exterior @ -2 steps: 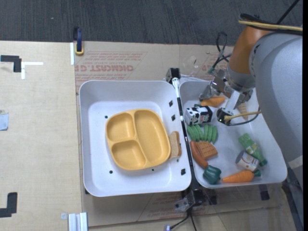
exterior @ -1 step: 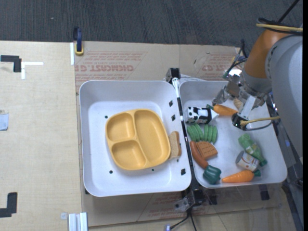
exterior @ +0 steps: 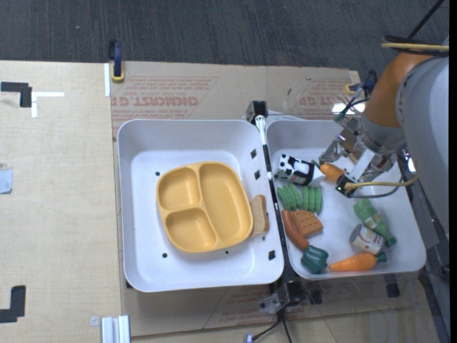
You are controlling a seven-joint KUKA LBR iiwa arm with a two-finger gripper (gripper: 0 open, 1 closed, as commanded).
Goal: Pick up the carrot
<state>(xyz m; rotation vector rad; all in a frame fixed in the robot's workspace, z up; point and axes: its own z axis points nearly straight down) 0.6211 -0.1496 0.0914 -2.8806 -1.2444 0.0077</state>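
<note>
Right now the gripper (exterior: 348,168) hangs low in the right bin (exterior: 410,213), by an orange piece; grip state cannot be made out. Carrot (exterior: 353,264) lies flat near that bin's front wall, beside a small bottle (exterior: 370,229). Yellow plate (exterior: 203,207) sits in the left bin (exterior: 136,191).

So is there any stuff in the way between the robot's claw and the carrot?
Yes, a little. The gripper hovers near the top of the right bin, and the carrot lies at the bin's bottom edge. A green bottle and a small can sit between them. From straight above, nothing covers the carrot.
</note>
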